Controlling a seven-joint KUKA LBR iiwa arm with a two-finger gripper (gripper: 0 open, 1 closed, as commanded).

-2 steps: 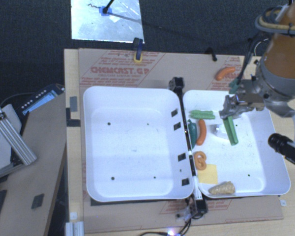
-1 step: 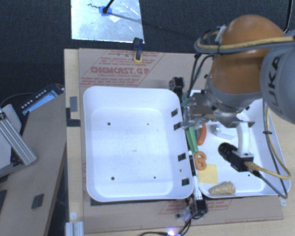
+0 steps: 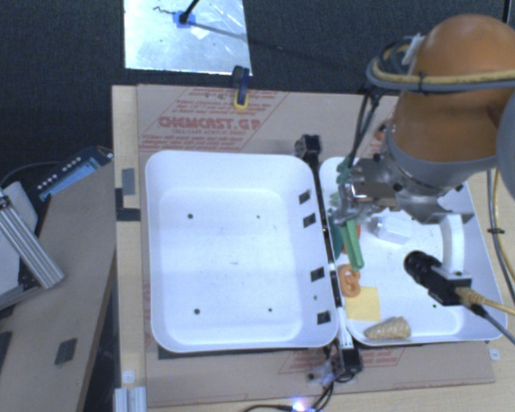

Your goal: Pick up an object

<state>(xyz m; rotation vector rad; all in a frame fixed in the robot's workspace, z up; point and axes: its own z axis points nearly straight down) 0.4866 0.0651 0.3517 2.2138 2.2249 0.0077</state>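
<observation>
Two bins sit side by side on a board (image 3: 197, 114). In the right bin (image 3: 429, 312), a marker (image 3: 354, 243) lies far, a ring (image 3: 350, 281) and card (image 3: 365, 303) nearer, a cone (image 3: 388, 328) nearest.

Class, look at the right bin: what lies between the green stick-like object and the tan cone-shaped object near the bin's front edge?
In the camera view, an orange ring and a yellow square lie between the green stick and the tan cone.

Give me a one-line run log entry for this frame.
arm: over right bin | end effector: low at green object | grasp: unconfirmed | nearby: yellow square, tan piece
</observation>
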